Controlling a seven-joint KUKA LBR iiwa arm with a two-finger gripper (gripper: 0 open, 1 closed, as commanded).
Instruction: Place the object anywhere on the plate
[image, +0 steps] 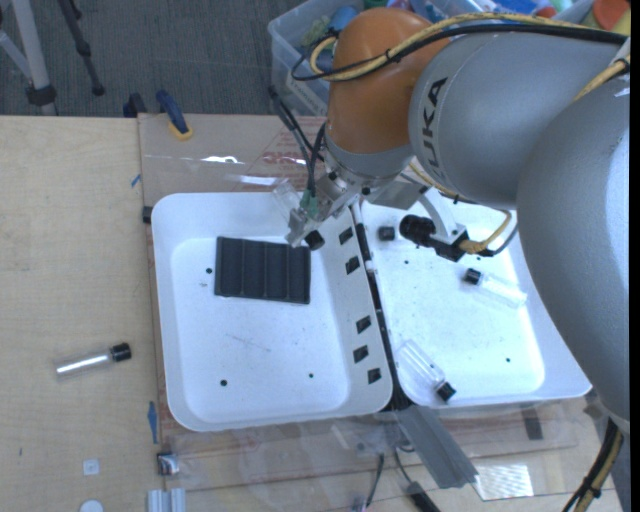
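Note:
The plate (262, 270) is a black ridged rectangle lying in the left bin (260, 385), toward its back. My gripper (302, 230) hangs over the plate's back right corner, reaching down from the orange-banded wrist. It is shut on a small clear tube; the tube's black cap (313, 240) pokes out just below the fingertips, right at the plate's corner. Most of the tube's clear body is hidden between the fingers.
The right bin (520, 375) holds two more clear tubes with black caps, one at the back (490, 285) and one near the front (425, 368). Another tube (92, 360) lies on the wooden bench to the left. A black cable fitting (418, 229) hangs over the right bin.

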